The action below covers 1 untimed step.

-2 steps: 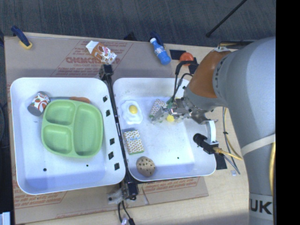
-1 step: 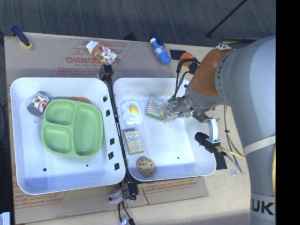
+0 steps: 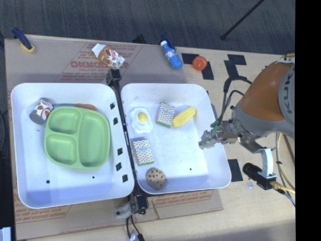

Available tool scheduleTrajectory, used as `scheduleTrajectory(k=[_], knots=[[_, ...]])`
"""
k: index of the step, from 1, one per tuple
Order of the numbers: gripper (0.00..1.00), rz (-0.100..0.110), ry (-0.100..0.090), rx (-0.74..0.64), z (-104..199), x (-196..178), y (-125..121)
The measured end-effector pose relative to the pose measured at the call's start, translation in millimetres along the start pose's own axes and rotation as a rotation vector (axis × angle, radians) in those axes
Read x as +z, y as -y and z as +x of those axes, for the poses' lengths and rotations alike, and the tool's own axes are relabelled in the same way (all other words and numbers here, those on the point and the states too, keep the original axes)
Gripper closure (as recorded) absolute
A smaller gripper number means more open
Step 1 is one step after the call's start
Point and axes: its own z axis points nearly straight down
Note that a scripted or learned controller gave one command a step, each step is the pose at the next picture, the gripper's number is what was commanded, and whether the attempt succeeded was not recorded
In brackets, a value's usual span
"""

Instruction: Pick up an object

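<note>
The right bin [image 3: 200, 170] holds a fried egg [image 3: 141, 118], a yellow corn cob [image 3: 183, 117], two small patterned packets [image 3: 165, 114] [image 3: 143, 151] and a brown cookie [image 3: 156, 177]. My gripper [image 3: 206, 140] hangs over the right bin's right edge, away from all of these. Nothing shows between it and the bin floor. The corn cob lies up and to the left of it.
The left bin [image 3: 25, 185] carries a green divided plate [image 3: 77, 137], a small can [image 3: 41, 110] and a sausage [image 3: 85, 106]. Behind the bins lie a snack packet [image 3: 109, 56], a blue bottle [image 3: 172, 55], an orange ball [image 3: 199, 63] and a blue-yellow clamp [image 3: 22, 39].
</note>
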Motion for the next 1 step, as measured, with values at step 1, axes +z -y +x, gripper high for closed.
scheduleTrajectory(k=[1], knots=[[1.0, 0.002, -0.001, -0.002, 15.1, 0.9, 6.0]])
